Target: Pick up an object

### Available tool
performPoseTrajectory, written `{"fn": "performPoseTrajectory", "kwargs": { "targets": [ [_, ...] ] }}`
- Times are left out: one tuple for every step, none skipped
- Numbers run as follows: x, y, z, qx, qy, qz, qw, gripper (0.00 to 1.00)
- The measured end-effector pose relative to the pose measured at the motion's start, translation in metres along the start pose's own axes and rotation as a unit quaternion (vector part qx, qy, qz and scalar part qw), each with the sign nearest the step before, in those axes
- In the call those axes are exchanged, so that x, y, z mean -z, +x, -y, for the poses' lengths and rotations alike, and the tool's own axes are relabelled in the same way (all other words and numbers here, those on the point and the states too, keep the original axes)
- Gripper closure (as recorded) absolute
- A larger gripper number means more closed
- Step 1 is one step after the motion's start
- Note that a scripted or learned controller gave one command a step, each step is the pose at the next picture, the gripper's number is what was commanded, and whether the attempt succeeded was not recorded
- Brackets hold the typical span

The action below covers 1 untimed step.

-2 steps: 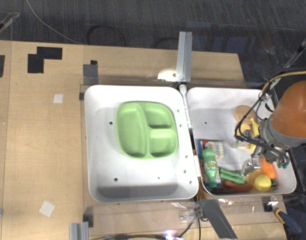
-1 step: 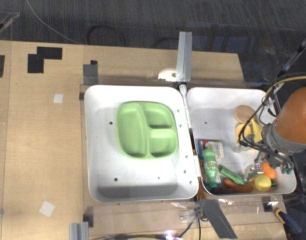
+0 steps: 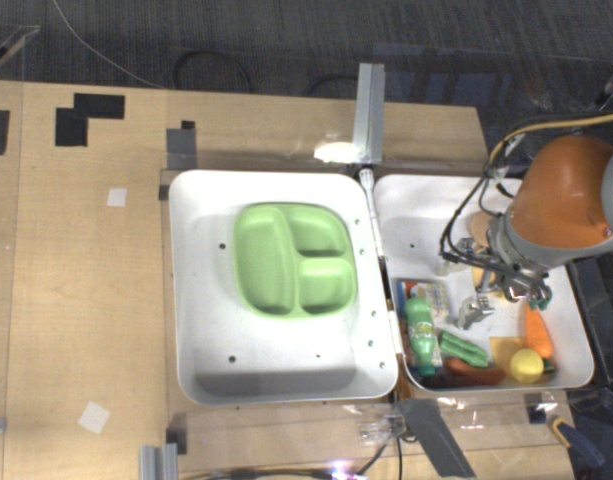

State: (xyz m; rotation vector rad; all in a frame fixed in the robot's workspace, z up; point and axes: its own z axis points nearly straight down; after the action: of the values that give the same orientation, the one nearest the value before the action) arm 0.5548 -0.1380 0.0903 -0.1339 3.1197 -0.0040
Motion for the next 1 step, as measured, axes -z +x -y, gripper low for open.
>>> {"fn": "performPoseTrajectory", "kwargs": {
  "targets": [
    [0.0017, 0.0535, 0.0283, -0.03, 0.002, 0.001, 0.9996, 0.0]
  ]
}}
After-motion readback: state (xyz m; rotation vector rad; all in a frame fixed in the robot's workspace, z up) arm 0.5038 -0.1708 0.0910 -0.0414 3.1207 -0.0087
